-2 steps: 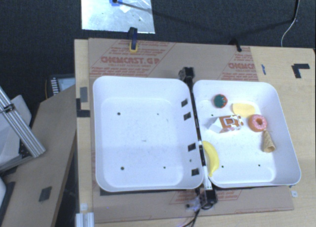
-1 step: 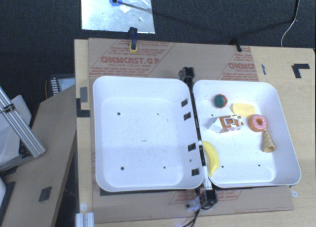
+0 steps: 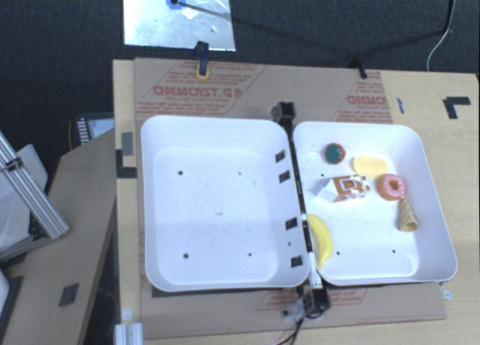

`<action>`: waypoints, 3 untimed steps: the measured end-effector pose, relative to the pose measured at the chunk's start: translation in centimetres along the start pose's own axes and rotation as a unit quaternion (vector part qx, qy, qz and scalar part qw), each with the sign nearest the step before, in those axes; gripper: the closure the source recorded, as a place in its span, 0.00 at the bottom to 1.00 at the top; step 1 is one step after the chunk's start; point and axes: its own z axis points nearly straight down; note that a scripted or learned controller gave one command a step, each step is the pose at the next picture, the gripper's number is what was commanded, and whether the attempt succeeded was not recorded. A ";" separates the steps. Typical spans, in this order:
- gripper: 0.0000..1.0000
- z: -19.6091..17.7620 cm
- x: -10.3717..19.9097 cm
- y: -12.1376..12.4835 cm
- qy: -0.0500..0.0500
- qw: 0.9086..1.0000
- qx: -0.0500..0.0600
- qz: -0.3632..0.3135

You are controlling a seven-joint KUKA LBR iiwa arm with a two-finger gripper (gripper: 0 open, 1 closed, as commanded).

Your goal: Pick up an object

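From my remote seat this looked like the very start of the job: nothing had been lifted, every object was lying in a bin, so the step in hand was picking a target and bringing the arm in over it. I couldn't tell what state the pincer was in, so no call from me on that.

Going left to right: the left bin point(image 3: 217, 205) sat on the counter point(image 3: 420, 92) with just bare white floor showing. Right against it, the right bin point(image 3: 375, 261) held all 6 things. A banana point(image 3: 321, 240) lay along its left wall, near the divider. Further back was a small green and red ball point(image 3: 334, 153). Near the middle sat a white and orange carton point(image 3: 345, 187), lying on its side as far as I could judge. Just behind it to the right was a pale yellow piece point(image 3: 370, 165), then a pink donut point(image 3: 391, 187), and closest to the right wall an ice cream cone point(image 3: 407, 216), just below the donut.

My guess for the next move: go for the banana or the cone, since the carton, yellow piece and donut were bunched close together and the fingers would need room either side.
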 end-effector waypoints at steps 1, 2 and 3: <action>1.00 0.0 0.0 0.0 0.000 1.000 0.000 0.000; 1.00 0.0 0.0 0.0 0.000 1.000 0.000 0.000; 1.00 0.0 0.0 0.0 0.000 1.000 0.000 0.000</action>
